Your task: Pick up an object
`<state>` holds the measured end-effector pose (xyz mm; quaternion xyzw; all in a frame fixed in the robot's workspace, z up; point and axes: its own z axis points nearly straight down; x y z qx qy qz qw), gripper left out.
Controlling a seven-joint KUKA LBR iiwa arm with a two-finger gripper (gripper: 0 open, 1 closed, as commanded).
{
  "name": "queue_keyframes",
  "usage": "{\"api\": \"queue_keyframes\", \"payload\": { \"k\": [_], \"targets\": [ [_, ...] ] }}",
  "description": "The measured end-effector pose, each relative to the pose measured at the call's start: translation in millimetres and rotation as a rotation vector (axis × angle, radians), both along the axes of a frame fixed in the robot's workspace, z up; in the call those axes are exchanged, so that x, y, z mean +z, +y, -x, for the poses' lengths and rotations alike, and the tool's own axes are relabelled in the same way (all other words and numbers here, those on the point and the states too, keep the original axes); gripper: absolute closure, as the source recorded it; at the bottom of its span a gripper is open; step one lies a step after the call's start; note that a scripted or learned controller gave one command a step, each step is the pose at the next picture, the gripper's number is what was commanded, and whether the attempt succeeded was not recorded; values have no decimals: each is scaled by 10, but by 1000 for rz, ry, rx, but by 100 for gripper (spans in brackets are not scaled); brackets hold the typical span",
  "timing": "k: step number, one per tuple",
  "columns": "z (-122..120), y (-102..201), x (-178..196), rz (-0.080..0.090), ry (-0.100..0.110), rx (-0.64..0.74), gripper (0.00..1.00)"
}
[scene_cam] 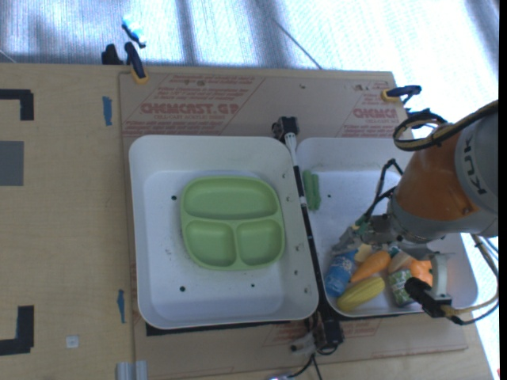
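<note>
A heap of toy food lies at the lower right of the frame, in the near corner of the right bin [333, 161]: a yellow corn cob [360, 293] nearest the front wall, an orange carrot [370, 266] just behind and touching it, a blue packet [340, 274] at their left and a green-and-dark piece [402, 286] at their right. The tool [379, 229] hangs over the heap's far side, hidden under the orange-banded wrist, so whether it is apart or together cannot be told; nothing is seen between its tips. The pieces look like light, stiff, smooth plastic, likely to skid or roll under a poor pinch. The cob seems the easiest target, taken across its narrow middle. Room is tight: the heap crowds the front wall and the bins' shared rim, and the neighbours touch, so a descent risks nudging them. Farther back, the right bin's floor is open, save a green strip [311, 190] by the divider. In the left bin [150, 228] sits a green divided plate [233, 221], well apart. Beyond, the table [63, 212] is bare board.
</note>
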<state>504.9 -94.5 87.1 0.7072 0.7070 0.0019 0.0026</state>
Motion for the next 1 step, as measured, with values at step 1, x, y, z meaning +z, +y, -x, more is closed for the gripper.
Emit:
{"api": "queue_keyframes", "payload": {
  "k": [1],
  "targets": [
    [-16, -17, 110, 4, -6, -2, 100]
  ]
}}
